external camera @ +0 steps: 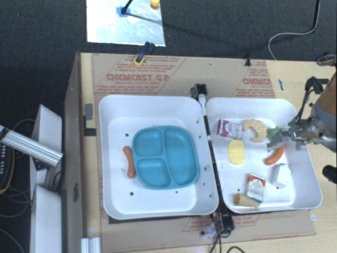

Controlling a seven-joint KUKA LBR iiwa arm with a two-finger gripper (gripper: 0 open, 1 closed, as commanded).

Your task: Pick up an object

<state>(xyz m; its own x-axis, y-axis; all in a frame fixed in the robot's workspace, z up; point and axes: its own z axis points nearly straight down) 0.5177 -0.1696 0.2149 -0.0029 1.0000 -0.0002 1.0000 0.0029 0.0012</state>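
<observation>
The tabletop (174, 70) carries two white bins. The left bin (113, 141) holds a blue divided plate (165, 157) with a sausage (129, 161) beside it, long axis running near to far. In the right bin (303, 186), the arm's hand (286, 134) sits at the right rim, just above an orange carrot (275, 155); whether it is spread or pressed together I cannot tell. The carrot lies slantwise, one end up toward the hand, the other down-left. Nearby lie a croissant (255, 128), a yellow block (236, 152) and a small carton (256, 187).
</observation>
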